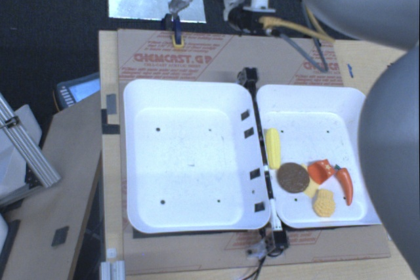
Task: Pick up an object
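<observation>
The right bin (308, 108) holds several small items near its front left. A yellow corn cob (272, 148) lies along the bin's left wall. A brown round disc (293, 177) sits just below it. To the right are a red pepper piece (319, 170) and an orange-red chili (346, 185). A yellow ridged piece (323, 204) lies at the front. My gripper (209, 0) hangs high at the top of the view, beyond the bins' far edge. Its two fingers stand apart, open, with nothing between them.
The left bin (184, 98) stands beside the right one on a cardboard sheet (216, 56). The arm's grey body (387, 141) covers the right bin's right side. A yellow clamp (177, 39) sits at the cardboard's far edge. A cable (295, 33) trails from the wrist.
</observation>
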`<state>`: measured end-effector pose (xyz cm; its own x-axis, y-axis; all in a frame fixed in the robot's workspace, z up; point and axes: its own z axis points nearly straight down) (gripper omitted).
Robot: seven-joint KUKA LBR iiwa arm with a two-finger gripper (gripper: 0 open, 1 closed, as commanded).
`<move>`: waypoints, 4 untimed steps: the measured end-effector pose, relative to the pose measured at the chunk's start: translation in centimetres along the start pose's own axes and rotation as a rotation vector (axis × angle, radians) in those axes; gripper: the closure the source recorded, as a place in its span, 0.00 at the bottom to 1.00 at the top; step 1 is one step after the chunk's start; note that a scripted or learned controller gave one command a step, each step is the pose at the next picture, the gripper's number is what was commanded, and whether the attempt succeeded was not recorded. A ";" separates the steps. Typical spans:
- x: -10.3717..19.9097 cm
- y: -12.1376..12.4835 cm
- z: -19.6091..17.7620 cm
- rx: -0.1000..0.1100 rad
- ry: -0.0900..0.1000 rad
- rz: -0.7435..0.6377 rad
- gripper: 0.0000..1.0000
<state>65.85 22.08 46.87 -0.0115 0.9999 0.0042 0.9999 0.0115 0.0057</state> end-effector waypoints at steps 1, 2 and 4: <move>1.6 -5.6 -2.2 0.004 -0.002 0.003 1.00; 1.5 -11.9 -7.0 0.002 -0.001 0.004 1.00; -3.5 -17.3 -6.8 0.005 -0.004 0.014 1.00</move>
<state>48.59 18.36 53.52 0.0022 1.0000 0.0002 1.0000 -0.0022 0.0009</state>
